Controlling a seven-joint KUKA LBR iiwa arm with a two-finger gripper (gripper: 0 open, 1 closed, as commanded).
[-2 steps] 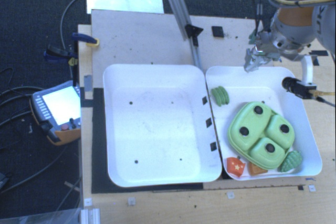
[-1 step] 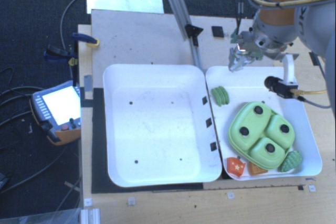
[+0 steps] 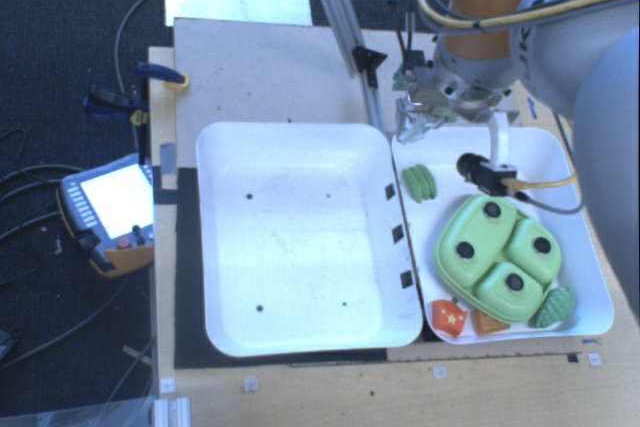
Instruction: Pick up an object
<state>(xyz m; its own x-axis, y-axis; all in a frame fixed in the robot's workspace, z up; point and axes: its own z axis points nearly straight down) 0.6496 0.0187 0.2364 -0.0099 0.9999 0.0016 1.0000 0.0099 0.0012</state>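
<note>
Fingers' state cannot be told, gripper [image 3: 415,123] above right bin [image 3: 580,165] back-left corner, near green ridged piece [image 3: 419,182], green tray [image 3: 498,258] toward front edge.

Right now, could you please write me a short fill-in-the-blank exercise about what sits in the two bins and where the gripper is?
1. The large green moulded tray lies in the ____ bin.
2. The gripper hangs over the far edge of the bins, just above the small ribbed ____ object.
3. The red piece with a yellow star sits at the right bin's ____ edge.

Missing words: right; green; near
</note>
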